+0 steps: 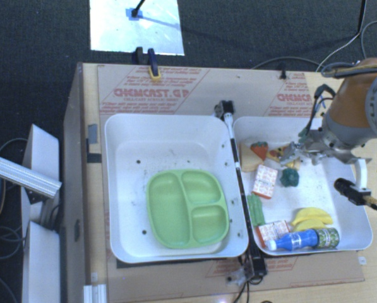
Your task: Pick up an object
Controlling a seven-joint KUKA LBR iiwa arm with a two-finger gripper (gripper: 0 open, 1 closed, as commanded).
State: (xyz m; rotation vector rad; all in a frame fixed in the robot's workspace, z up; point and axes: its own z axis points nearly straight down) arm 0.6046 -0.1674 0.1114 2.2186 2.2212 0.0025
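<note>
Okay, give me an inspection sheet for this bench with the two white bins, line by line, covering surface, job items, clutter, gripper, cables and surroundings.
Surface: cardboard-topped bench bearing left bin and right bin.
Job's things: right bin holds blue bottle, yellow banana, dark green toy, red-and-white carton, orange piece.
Clutter: green divided plate in left bin.
Gripper: gripper low over right bin's far end; finger state unclear.
Cables: grey cables behind the arm.
Surroundings: dark carpet, shiny floor panel.
</note>
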